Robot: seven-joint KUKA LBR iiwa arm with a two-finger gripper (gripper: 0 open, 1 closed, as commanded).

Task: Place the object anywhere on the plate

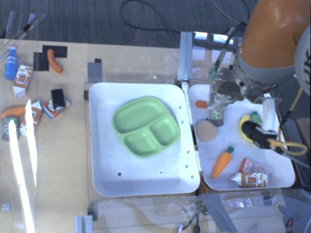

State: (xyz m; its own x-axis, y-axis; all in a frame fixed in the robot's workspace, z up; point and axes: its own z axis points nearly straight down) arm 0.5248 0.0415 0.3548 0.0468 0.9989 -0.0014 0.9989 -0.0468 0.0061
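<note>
A green three-compartment plate [146, 125] lies in the middle of the left bin [104, 174] with nothing on it. My gripper [216, 102] hangs over the back left part of the right bin [286, 176]. Just below it a small green and white can [217, 115] rests on the bin floor. Near the can are a tan disc [206, 130] and a small orange piece [201, 103]. A toy carrot [221, 163] lies at the front of the same bin.
A white and orange carton [250, 178] lies at the right bin's front right. A yellow curved thing [243, 124] lies partly hidden under the wrist. Several small toys and cartons [22, 79] are scattered on the bench left of the bins.
</note>
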